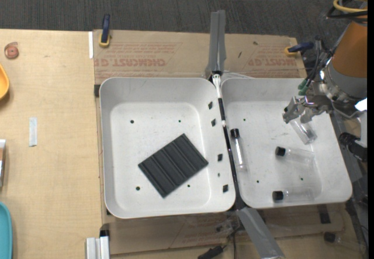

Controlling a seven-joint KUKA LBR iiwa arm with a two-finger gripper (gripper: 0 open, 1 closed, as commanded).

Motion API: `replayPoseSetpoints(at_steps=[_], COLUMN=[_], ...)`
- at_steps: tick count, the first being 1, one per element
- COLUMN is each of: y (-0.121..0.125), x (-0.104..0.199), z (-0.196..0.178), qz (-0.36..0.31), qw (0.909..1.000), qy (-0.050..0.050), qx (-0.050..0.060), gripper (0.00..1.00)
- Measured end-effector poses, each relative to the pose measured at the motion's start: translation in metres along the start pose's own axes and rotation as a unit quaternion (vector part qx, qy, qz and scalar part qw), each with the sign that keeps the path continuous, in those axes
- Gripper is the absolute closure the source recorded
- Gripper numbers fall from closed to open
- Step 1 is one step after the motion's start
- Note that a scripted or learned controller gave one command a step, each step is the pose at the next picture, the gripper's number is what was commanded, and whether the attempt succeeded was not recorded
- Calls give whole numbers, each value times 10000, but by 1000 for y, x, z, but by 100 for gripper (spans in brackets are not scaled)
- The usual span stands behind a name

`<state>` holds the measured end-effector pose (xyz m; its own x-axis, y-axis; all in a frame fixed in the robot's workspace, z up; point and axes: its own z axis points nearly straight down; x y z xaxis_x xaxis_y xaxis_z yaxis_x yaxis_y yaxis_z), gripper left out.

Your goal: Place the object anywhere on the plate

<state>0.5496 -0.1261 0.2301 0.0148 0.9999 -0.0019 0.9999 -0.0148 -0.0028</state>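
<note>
Claw (302,113) over right bin (327,196), grip state unclear, clear vial (295,154) just below, dark plate (173,165) well left.

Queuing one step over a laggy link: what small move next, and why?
Probably ease the gripper down onto the clear vial below it in the right bin; I see no grasp, and the ribbed plate lies in the left bin.

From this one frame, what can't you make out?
- Gripper, camera view: fingers merge with a clear tube below; contact and finger state unreadable.
- Clear tubes in the right bin: transparent on white, outlines faint; black caps mark them.
- Arm: cut off by the right edge.
- Dark ribbed plate in the left bin: material too small to tell.
</note>
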Motion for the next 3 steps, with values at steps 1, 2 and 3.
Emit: replayPoseSetpoints(at_steps=[1, 2, 3], y=[-3, -36, -26], x=[58, 134, 197], z=[40, 40, 39], qz=[296, 62, -1802], qw=[9996, 10000, 9836], qy=[4, 3, 2], qx=[7, 10, -3], gripper=[100, 100, 100])
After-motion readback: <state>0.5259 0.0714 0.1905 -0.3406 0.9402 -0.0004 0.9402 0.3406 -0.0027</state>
